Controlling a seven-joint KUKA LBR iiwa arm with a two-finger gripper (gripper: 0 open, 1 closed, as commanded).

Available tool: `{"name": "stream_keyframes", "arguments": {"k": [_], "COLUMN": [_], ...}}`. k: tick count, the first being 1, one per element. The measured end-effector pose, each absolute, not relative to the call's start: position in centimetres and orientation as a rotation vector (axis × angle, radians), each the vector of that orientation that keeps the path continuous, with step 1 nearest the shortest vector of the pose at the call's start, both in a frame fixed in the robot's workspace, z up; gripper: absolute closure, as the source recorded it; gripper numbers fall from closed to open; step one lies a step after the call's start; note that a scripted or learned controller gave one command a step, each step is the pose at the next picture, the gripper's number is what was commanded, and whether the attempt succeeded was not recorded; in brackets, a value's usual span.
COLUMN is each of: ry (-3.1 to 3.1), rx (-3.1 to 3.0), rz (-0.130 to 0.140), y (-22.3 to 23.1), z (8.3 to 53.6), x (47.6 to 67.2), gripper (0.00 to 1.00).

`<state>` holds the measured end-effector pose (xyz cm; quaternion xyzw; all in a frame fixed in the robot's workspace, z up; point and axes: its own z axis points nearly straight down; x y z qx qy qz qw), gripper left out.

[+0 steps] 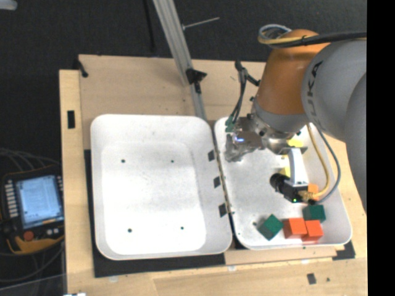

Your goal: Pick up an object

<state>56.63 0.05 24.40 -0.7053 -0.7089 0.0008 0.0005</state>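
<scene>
My gripper [234,148] hangs low over the far left corner of the right bin [247,184], close to the divider between the two bins. Nothing shows in its grasp. Along the near edge of the right bin lie a green block [269,226], tilted, two orange blocks [295,227] [313,229] side by side, and a dark green block [315,212] just behind them. A bit of something yellow [297,142] peeks out from under the wrist; the arm hides the rest of it.
The left bin [151,184] sits beside the right one. A slanted metal pole [179,48] rises behind the bins. A handheld pendant with a lit screen [37,205] lies off the bench at the left.
</scene>
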Motion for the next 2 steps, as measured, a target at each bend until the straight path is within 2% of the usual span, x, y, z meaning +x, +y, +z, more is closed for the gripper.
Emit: {"name": "stream_keyframes", "arguments": {"k": [2], "ry": [-2.229], "rx": [-2.213], "rz": [-0.002], "y": [9.7], "z": [23.5], "x": [57.1], "gripper": [1.0]}}
